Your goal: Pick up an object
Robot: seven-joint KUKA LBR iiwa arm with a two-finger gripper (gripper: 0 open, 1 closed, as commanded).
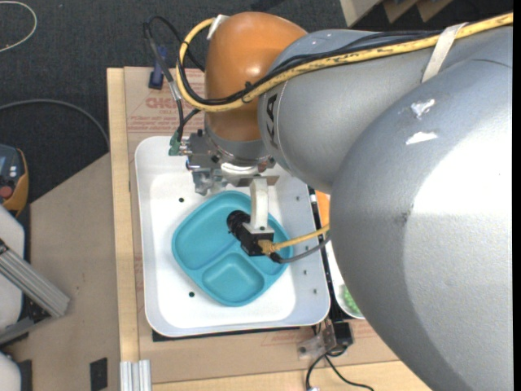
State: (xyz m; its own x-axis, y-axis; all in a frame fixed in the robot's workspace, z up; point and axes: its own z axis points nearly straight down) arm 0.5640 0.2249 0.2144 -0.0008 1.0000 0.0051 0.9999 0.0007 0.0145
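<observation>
A teal divided plate (220,255) lies in the left white bin (159,243), with one large and one smaller compartment. My gripper (210,179) hangs under the orange wrist band, low over the plate's far rim near the bin's back part. The wrist body covers its tips. The view shows nothing held in it.
The grey arm covers most of the right bin. At the arm's edge an orange sliver (322,208) and a green and white thing (348,300) peek out there. The bench's cardboard surface (130,137) frames the bins.
</observation>
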